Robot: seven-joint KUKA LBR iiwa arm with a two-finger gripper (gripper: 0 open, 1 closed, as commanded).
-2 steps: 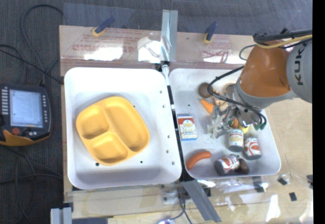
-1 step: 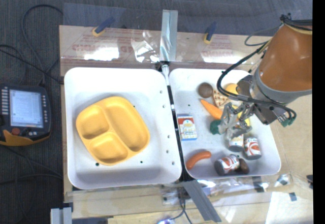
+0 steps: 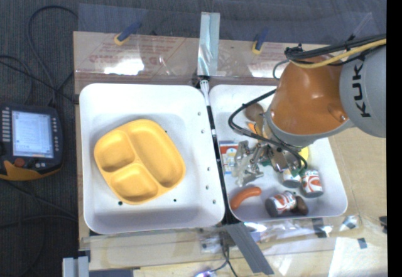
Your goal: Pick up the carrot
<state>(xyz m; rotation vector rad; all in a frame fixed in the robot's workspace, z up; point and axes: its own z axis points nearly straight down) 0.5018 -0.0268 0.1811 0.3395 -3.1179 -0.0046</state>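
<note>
A: Since you are looking down on the desk point(image 3: 88, 43), what lies nearest along the front edge of the right bin point(image 3: 336, 203)?

B: The carrot point(image 3: 244, 196), an orange sausage-shaped piece, lies at the front left of that bin, tilted a little, close to the wall between the two bins. Just to its right lies a dark brown bottle point(image 3: 286, 204) on its side, and a small can point(image 3: 310, 183) with a red and white label sits beyond that.

A: And the jaws?

B: The jaws point(image 3: 251, 166) hang above the carrot's far side, near a small printed packet point(image 3: 229, 155) by the dividing wall. They touch nothing that I can make out, and nothing sits between them. I cannot tell how wide they stand, for the metal parts blur together.

A: What lies farther back?

B: The arm's orange band point(image 3: 309, 101) covers the middle of the right bin, with black cables point(image 3: 242, 120) looping off its left side. The left bin point(image 3: 94, 106) holds a yellow divided tray point(image 3: 139, 160). A pendant point(image 3: 30, 140) lies on the floor at the far left.
</note>
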